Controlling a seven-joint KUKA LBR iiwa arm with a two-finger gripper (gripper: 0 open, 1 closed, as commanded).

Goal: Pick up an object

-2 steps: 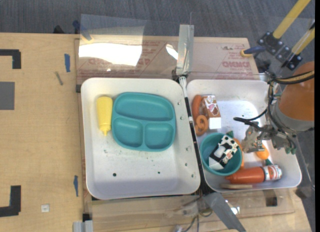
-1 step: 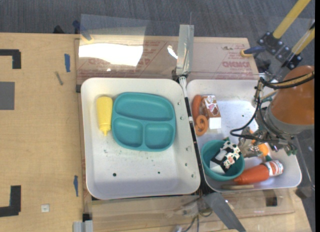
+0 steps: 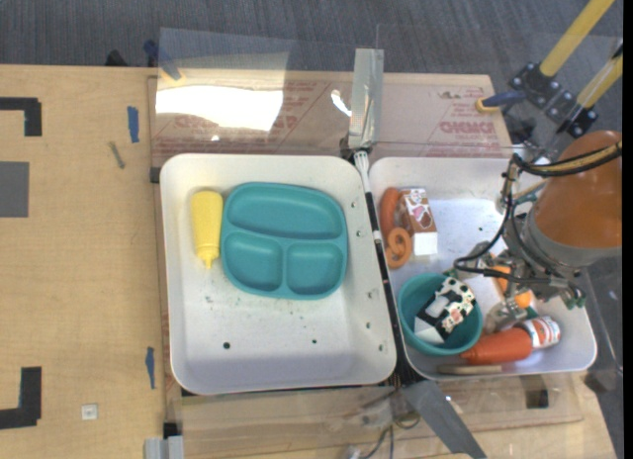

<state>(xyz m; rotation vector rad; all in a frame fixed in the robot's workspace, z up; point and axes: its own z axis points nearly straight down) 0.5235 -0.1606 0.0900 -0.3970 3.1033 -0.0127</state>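
Observation:
The right bin (image 3: pixel 465 215) holds a teal bowl (image 3: pixel 420 333) with a black-and-white toy (image 3: pixel 450 307) inside it. An orange carrot (image 3: pixel 499 348) lies along the bin's front edge, next to a red-and-white striped piece (image 3: pixel 544 330). At the bin's left side are an orange sausage and ring (image 3: pixel 396 229) and a small red-and-white carton (image 3: pixel 418 212). My gripper (image 3: pixel 516 294) hangs low over the right bin's front right part, just right of the bowl and above the carrot. The wrist and cables hide much of it.
In the left bin (image 3: pixel 277 348) sit a teal divided plate (image 3: pixel 285 239) and a yellow bottle (image 3: pixel 206 225). A clear plastic divider (image 3: pixel 364 101) stands upright behind the two bins. The orange-banded arm (image 3: pixel 584 195) covers the right bin's right side.

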